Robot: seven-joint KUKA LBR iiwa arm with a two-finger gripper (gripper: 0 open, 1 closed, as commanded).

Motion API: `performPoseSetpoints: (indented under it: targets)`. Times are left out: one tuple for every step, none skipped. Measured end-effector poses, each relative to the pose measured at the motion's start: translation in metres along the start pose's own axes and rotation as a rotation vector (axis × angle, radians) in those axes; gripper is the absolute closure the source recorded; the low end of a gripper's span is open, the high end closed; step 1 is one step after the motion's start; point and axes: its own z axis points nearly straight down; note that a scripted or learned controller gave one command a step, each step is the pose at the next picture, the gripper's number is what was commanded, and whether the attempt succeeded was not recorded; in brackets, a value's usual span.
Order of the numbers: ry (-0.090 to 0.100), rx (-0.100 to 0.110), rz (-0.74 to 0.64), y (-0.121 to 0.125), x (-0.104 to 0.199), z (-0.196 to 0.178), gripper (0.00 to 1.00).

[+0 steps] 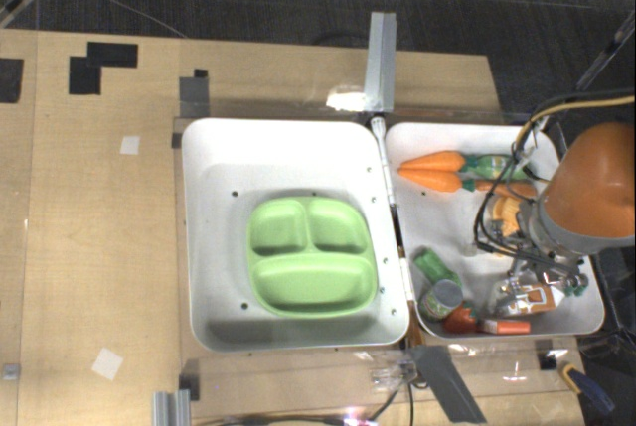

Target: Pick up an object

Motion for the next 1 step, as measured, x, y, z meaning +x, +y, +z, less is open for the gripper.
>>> performPoseSetpoints:
  targets:
    - [-0.004, 0.004, -0.339, 0.0282, -0.0071, -0.0007, 0.00]
